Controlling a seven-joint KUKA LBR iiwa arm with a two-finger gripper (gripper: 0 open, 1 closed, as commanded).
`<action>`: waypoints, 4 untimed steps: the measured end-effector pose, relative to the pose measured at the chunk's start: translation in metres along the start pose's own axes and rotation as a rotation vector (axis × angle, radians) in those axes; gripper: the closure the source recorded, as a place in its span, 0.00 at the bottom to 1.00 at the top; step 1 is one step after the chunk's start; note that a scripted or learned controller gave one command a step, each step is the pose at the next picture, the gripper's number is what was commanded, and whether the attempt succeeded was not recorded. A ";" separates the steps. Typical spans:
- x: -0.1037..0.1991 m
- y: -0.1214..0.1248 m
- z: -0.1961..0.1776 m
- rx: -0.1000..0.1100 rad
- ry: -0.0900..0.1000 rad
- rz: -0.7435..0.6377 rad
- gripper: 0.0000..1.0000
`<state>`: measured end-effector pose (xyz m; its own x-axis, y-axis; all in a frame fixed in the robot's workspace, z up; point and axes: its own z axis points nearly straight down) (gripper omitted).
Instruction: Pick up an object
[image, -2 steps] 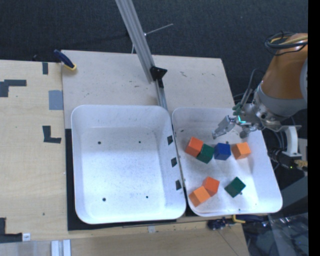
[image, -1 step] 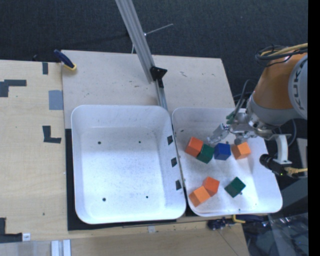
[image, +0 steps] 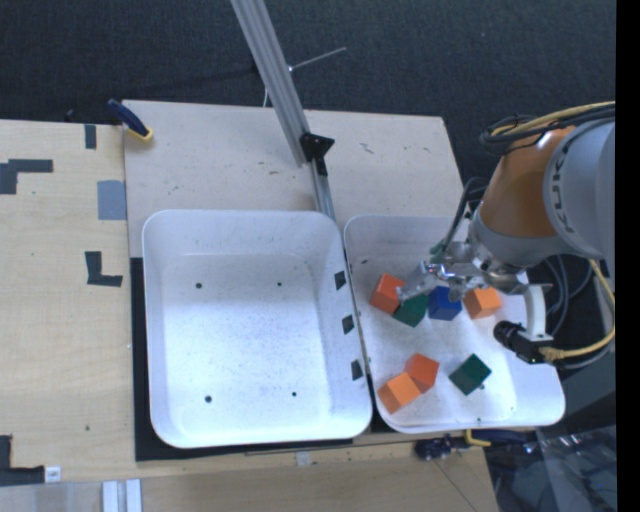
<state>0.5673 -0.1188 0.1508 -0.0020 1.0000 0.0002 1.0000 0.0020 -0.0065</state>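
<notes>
Two shallow white bins side by side, left bin (image: 160, 330) and right bin (image: 530, 405), four orange blocks (image: 387, 293) (image: 482, 302) (image: 422, 370) (image: 399, 391), two green blocks (image: 410, 313) (image: 469, 374), one blue block (image: 444, 305), seven blocks altogether

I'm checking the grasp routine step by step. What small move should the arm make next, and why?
Probably lower straight down a little: the gripper sits above the blue block, with a dark green block crowding its left, so a vertical approach seems safest.
</notes>
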 end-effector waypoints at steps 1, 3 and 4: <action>-0.002 0.003 0.033 -0.016 -0.005 0.001 0.00; 0.003 0.005 -0.018 -0.008 0.000 0.000 1.00; 0.001 -0.001 -0.063 -0.009 -0.001 0.001 1.00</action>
<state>0.5664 -0.1178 0.2139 -0.0013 1.0000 -0.0006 1.0000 0.0013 0.0024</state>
